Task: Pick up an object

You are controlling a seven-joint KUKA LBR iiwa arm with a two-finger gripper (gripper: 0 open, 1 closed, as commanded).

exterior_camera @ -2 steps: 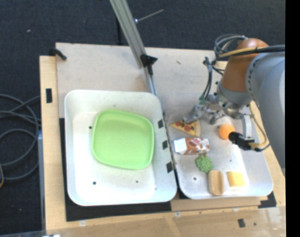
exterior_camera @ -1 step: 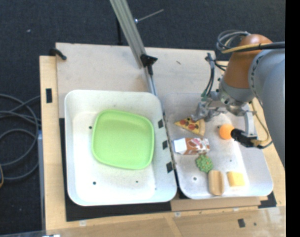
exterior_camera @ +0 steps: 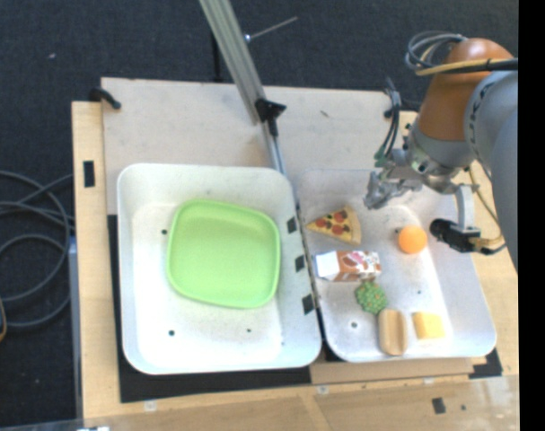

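Lime-green plate (exterior_camera: 224,253), 2 white bins (exterior_camera: 142,196), orange ball (exterior_camera: 412,240), yellow block (exterior_camera: 427,326), dark-green broccoli (exterior_camera: 372,297), orange-banded grey arm (exterior_camera: 461,79)

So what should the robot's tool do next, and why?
Probably drop down-left toward the pizza slice. The tool hangs over bare bin floor in the right bin, holding nothing, and the slice is the nearest toy, lying apart from the orange ball.

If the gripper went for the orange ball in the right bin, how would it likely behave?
The orange ball looks round and smooth, so it would probably roll if nudged off-centre. It sits apart from the other toys, so it could travel freely across the bin.
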